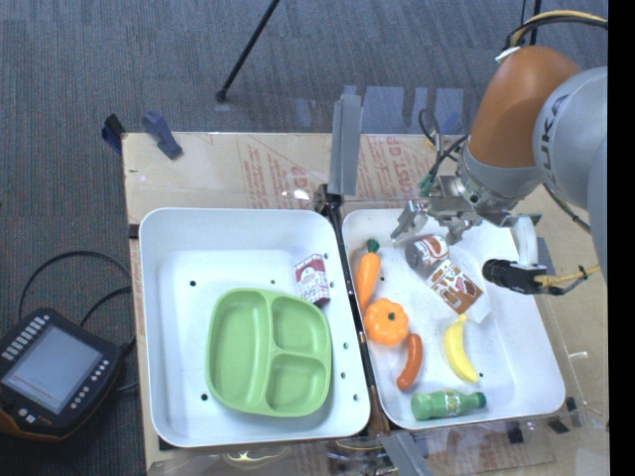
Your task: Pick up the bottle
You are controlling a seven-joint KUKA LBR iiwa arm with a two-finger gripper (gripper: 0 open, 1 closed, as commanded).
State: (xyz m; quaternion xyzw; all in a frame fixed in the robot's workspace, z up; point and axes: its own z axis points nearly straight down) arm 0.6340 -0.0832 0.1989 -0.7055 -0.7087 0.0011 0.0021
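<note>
White plastic forms two shallow bins set side by side on a wooden bench, seen from above at a slant. A grey arm (556,117) with an orange band reaches in from the right and ends in a two-finger gripper (429,228) hovering over the far part of the right bin (531,360).

Whether the gripper is spread or pressed together cannot be told from this angle — metal parts overlap there. Nothing can be seen pinched in it.

Just below the gripper lies a brown-and-white can (427,253), very close to it; contact cannot be judged. Beside the can, toward the near right, lies a red-and-white packet (458,290). To the gripper's left, near the bin's left wall, lies an orange carrot (367,272) with a green top. Nearer the camera sit a small orange pumpkin (385,321), a red sausage (409,360) and a yellow banana (459,348).

The green bottle (447,403) lies on its side at the near edge of the right bin — well apart from the gripper, on the opposite side of the bin from it.

Far to the gripper's left, in the left bin (164,296), rests a green divided plate (268,351), with a small red-and-white carton (312,280) just beyond its far edge.
</note>
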